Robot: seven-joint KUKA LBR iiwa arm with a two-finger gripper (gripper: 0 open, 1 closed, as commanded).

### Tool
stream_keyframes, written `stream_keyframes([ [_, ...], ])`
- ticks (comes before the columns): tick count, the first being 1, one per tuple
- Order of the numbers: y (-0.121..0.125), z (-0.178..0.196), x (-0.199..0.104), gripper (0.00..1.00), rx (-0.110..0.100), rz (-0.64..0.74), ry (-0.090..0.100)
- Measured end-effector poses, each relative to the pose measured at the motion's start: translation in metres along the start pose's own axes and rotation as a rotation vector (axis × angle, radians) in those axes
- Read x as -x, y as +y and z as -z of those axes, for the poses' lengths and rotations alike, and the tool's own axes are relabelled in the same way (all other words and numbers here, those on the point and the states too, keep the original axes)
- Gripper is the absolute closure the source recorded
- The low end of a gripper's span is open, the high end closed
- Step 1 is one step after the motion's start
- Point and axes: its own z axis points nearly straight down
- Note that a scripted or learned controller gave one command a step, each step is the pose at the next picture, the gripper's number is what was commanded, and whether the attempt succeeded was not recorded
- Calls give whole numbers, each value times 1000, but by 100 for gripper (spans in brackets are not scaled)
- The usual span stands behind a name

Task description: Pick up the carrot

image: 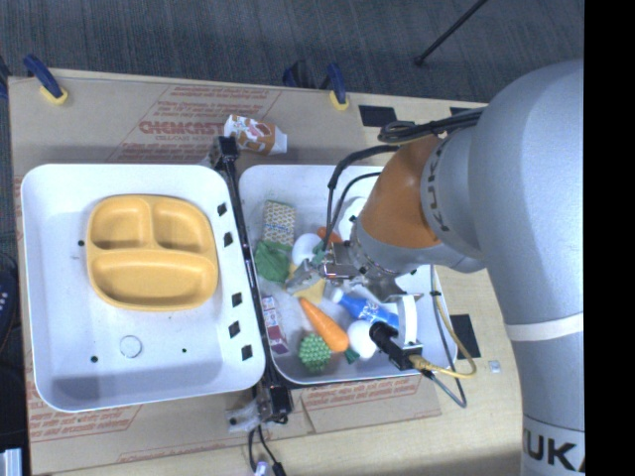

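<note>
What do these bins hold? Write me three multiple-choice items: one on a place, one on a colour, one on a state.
1. Where does the carrot lie?
A. in the right bin
B. in the left bin
C. on the bench outside the bins

2. What colour is the divided plate?
A. blue
B. yellow
C. red

3. What is the carrot's state?
A. lifted clear of the bin
C. standing on the plate
B. lying in the bin among other things

Answers: 1 A, it lies near the right bin's front edge, beside a green knobbly ball. 2 B, the plate in the left bin is yellow. 3 B, it rests on the bin floor below the arm's wrist.
</note>
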Motion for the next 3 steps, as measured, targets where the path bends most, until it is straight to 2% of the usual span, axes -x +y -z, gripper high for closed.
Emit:
stream_keyframes([
  [1, -58, 0, -19, 0, 2, 90, -1],
  [2, -57, 9, -19, 100, -1, 97, -1],
  [3, -59, 100, -69, 100, 3, -183, -1],
])
